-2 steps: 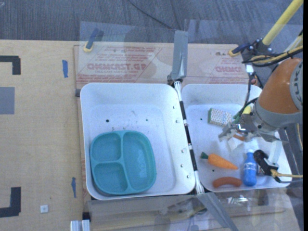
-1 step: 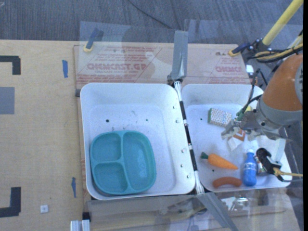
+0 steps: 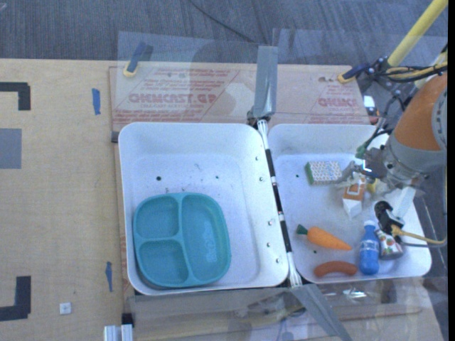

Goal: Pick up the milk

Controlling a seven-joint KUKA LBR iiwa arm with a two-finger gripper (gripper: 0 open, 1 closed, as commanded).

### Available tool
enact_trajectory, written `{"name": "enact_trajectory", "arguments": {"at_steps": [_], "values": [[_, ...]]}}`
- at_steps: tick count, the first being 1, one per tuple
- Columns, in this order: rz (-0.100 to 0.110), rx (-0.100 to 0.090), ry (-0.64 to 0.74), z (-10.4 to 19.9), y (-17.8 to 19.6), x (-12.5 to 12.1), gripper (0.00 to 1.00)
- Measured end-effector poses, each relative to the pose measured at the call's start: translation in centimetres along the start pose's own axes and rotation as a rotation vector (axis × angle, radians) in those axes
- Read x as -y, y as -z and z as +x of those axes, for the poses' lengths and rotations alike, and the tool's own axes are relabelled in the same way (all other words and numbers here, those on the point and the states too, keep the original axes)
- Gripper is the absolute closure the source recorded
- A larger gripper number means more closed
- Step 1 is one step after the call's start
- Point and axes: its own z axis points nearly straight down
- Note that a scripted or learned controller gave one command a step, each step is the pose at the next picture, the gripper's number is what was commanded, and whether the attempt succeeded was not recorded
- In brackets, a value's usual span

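- Two white bins side by side on the worktop (image 3: pixel 57 190); left bin (image 3: pixel 192 141) carries a teal divided plate (image 3: pixel 182 240), right bin (image 3: pixel 298 148) carries the small items.
- Milk (image 3: pixel 354 196): small white carton with orange print, in the right bin's right half, about mid-depth.
- Gripper (image 3: pixel 371 170) sits right over the milk's upper end, touching or nearly so; arm (image 3: pixel 421 130) comes in from the right.
- Fingers: can't tell whether they're spread or pinching, the wrist body and cables hide them. Carton not visibly between them.
- Milk's long axis runs roughly near-to-far in the view, slightly tilted; white gabled end points to the near rim, printed end towards the gripper. Looks to be lying down, not sure.
- Speckled sponge-like block (image 3: pixel 323 171) just left of the gripper.
- Carrot (image 3: pixel 325 239), red sausage (image 3: pixel 335 268) and blue bottle (image 3: pixel 369 249) nearer the front rim, apart from the milk.
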Motion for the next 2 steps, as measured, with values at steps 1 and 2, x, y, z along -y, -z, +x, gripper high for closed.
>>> {"name": "enact_trajectory", "arguments": {"at_steps": [1, 2], "values": [[0.000, 0.012, -0.003, -0.6, 0.8, 0.1, 1.00], [0.002, 0.015, -0.182, 5.3, 7.6, 1.9, 1.00]]}}
